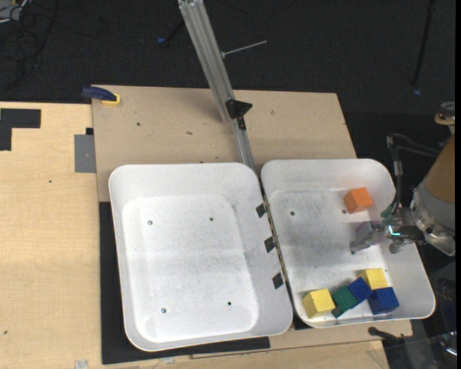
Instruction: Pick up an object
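Right bin (323, 177), shallow, white: held six blocks. One orange block (359, 200) lay alone near the far right corner, well apart from the others. Five blocks were bunched at the near right corner: a yellow block (318, 301) at the left of the group, a green block (343, 301) just beside it, a blue block (359, 288) touching the green one, a second yellow block (375, 277) behind, and a second blue block (383, 301) nearest the rim. The hand (363, 239) hung over the right side of this bin, between the orange block and the cluster, nothing seen between its fingers; whether they were spread or pressed together could not be told. Left bin (131, 183), same make, sat touching the right bin, its floor speckled grey. Both rested on a pale wooden bench (169, 125). A slanted metal rail (211, 56) rose from behind the bins. A blue and yellow item (101, 94) lay at the far left corner of the bench. Surroundings beyond were dark.
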Tool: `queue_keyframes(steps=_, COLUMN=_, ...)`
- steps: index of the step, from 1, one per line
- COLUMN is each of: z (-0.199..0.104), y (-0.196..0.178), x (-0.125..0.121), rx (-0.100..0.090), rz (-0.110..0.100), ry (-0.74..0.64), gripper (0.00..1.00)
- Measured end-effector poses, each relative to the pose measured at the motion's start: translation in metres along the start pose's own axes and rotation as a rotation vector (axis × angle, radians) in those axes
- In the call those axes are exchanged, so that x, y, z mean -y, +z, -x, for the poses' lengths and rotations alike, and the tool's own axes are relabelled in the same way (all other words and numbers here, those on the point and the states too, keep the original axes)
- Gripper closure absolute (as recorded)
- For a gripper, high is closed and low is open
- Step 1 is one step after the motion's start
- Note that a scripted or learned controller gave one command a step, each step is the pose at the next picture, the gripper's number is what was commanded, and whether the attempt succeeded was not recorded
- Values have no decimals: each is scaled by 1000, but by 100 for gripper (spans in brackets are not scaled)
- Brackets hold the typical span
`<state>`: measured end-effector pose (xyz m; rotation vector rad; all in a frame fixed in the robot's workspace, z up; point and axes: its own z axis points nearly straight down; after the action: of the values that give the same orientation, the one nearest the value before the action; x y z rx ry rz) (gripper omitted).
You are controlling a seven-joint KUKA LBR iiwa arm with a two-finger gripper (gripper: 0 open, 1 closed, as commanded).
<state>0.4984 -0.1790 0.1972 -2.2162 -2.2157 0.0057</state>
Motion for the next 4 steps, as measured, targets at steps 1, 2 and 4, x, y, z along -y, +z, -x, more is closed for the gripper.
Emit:
queue_keyframes(steps=1, z=1, y=-2, x=-1, rx=1, rz=5, ry=2, gripper=0)
queue_keyframes(steps=2, z=-4, y=56, x=9, rx=-1, rz=-2, ry=1, gripper=0)
queue_keyframes(steps=4, z=-4, y=95, x=7, rx=2, rz=11, ry=7, gripper=100)
